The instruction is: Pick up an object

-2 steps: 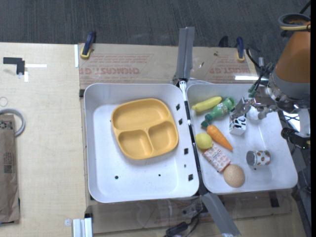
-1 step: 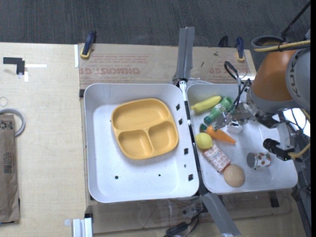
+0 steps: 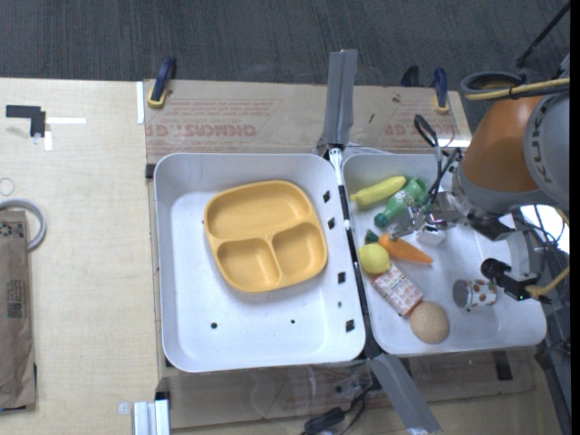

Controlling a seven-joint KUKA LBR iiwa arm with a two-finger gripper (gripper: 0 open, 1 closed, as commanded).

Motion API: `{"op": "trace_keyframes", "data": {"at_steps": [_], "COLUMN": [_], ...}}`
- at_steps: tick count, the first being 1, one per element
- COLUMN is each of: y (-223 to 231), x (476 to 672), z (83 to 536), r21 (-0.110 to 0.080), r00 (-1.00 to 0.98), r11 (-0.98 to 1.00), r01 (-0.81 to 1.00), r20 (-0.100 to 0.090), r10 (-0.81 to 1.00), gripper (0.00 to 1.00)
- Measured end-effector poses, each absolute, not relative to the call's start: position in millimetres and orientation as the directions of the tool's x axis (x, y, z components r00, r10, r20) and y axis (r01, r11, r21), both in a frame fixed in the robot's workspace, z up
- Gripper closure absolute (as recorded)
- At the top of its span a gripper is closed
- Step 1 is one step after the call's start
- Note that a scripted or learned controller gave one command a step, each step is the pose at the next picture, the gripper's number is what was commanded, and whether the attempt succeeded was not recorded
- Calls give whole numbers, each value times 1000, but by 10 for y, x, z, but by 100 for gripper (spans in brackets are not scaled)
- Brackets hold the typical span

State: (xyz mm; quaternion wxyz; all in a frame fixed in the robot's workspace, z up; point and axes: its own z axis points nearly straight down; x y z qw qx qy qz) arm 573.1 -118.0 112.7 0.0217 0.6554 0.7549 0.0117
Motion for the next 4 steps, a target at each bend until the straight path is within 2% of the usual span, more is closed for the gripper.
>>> {"op": "trace_keyframes", "data": {"at_steps": [1, 2, 3, 4], "y": [-1102, -1088, -1082, -1087], "x": [5755, 5504, 5674, 5535], "z": [1126, 1108, 1089, 1095], "r21": [41, 46, 27, 42], "r00": [-196, -270, -330, -339], "r11": [197, 271, 331, 340], "r01": [980, 961, 943, 940], "r20": [-24, -27, -22, -27], "r10": [980, 962, 944, 940], "gripper": [0, 0, 0, 0]}}
